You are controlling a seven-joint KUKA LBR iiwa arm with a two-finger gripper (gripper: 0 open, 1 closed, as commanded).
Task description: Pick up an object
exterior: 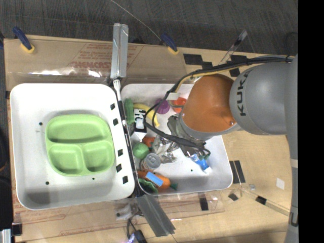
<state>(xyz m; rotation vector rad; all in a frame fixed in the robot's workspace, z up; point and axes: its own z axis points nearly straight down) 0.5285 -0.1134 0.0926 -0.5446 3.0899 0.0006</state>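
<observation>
The arm reaches down into the right bin, its orange band and grey wrist covering the bin's middle. My gripper is low among the small objects there, beside a green ball and a grey round cap. An orange and blue toy lies at the bin's near edge. A blue and white piece lies just right of the gripper. A purple piece and a yellow item lie further back. A green stick rests against the left wall.
The left bin holds a green divided tray. A metal divider bar stands between the bins at the back. Cables loop around the wrist over the right bin. Blue clamps hold the cardboard at the rear.
</observation>
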